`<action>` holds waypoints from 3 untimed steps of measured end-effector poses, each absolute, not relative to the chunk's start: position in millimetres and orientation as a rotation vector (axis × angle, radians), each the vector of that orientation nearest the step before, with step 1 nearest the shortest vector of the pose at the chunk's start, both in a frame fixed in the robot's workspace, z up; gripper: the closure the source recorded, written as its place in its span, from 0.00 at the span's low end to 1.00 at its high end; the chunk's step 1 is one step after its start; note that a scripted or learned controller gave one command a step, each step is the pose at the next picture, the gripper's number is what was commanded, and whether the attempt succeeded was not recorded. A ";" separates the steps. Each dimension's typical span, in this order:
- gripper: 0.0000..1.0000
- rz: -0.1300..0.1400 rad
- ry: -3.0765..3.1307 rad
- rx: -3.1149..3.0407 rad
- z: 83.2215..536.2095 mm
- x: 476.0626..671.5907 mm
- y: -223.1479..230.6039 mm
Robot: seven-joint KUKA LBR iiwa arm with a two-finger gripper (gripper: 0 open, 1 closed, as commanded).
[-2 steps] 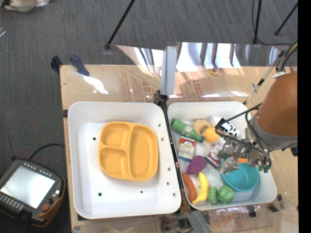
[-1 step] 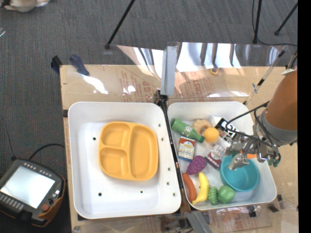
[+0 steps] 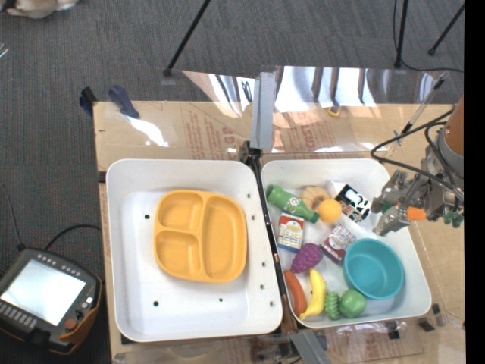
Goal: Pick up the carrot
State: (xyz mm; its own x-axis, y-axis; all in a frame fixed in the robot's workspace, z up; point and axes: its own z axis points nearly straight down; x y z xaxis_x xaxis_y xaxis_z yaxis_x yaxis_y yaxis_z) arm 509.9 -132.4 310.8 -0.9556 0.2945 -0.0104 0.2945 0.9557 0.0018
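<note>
Tabletop (image 3: 174,127) of brown board carries two shallow white plastic bins. We note a yellow divided plate (image 3: 201,235) in the left bin (image 3: 121,203). We find the orange plastic carrot (image 3: 295,293) at the right bin's (image 3: 421,294) front-left corner, beside a yellow banana (image 3: 317,293). Gripper (image 3: 394,212) hovers over the right rim; finger state we cannot tell.

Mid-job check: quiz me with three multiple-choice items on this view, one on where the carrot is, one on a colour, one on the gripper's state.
1. The carrot lies:
A. in the right bin's near left corner, beside the banana
B. on the yellow tray
C. in the bowl

2. The bowl is:
A. red
B. teal
C. white

3. The gripper is:
A. clamped on the carrot
B. over the left bin
C. at the right bin's right rim, with no carrot between its fingers

Answers: 1 A, the carrot sits by the banana; 2 B, it is teal; 3 C, the carrot lies far from it.
</note>
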 end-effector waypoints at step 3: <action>1.00 0.009 3.104 -0.504 210.5 485.9 -166.4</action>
